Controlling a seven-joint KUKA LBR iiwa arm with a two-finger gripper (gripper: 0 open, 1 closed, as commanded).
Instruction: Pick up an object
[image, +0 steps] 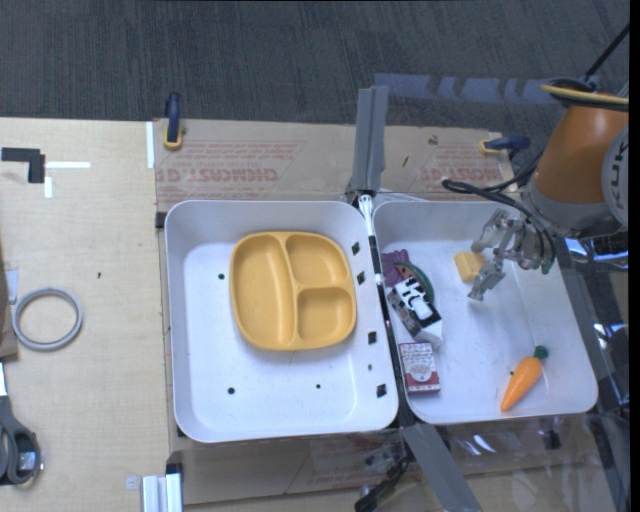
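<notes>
My gripper (487, 262) hangs over the back of the right bin (560, 400), its fingers (484, 283) apart and pointing down with nothing between them. A small yellow block (467, 265) lies just left of the fingers, close to them. An orange toy carrot (521, 381) with a green top lies near the bin's front right. Along the bin's left wall lie a dark purple and green packet (404, 271), a black and white item (414, 303) and a small red and white box (419, 366).
The left bin (200, 390) holds a yellow divided plate (293, 290). A metal divider (368, 150) stands between the bins at the back. On the bench to the left lie a grey ring (44, 318) and scissors (15, 450). The arm's orange band (585, 150) rises at the right.
</notes>
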